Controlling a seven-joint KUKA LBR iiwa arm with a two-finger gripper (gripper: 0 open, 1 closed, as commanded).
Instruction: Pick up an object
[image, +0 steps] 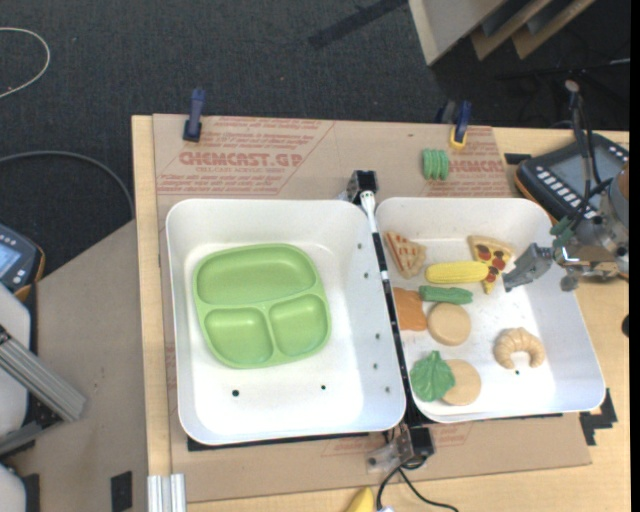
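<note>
Over the right bin's (575, 345) far right side, the gripper (530, 264) reaches in from the frame edge, its grey fingers (522, 270) pointing left toward the food. Whether they are spread or closed cannot be told; they blur into one dark shape, and nothing is seen between them. Most of the arm behind is cut off by the frame. Just left of the fingertips lie a pizza slice (490, 256) and a corn cob (457, 271). Below sits a croissant (520, 347). Further left are a second pizza slice (405, 253), a green pod (446, 294), an orange block (409, 309), two tan rounds (449, 324) and a green leaf (432, 374). A green divided plate (260, 303) rests in the left bin (190, 400).
</note>
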